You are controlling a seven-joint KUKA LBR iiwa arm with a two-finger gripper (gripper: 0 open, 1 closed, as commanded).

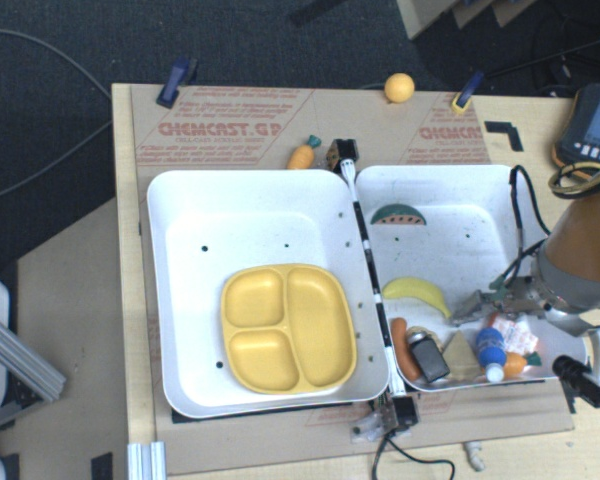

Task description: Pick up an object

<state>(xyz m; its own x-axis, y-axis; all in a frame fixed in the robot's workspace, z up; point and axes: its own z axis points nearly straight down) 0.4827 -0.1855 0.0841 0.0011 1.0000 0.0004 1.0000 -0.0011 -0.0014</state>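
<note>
My gripper [492,306] is low in the right bin [450,193], near its front right corner, with the arm's orange band [580,238] above it. Just below it lie a blue bottle [490,348] with a white cap and a red-and-white packet [516,332]; an orange piece [519,365] lies beside them. To the left along the bin's front are a tan block [461,356], a black object [430,357] and a red sausage [404,344]. A yellow banana [416,293] lies mid-bin and a watermelon slice [398,216] lies near the back.
The left bin [190,218] holds a yellow divided plate [288,326]. On the bench behind the bins sit an orange ball [400,88] and a small carrot toy [302,156]. Blue clamps [175,83] grip the bench's back edge. A black cable [518,203] runs over the right bin's wall.
</note>
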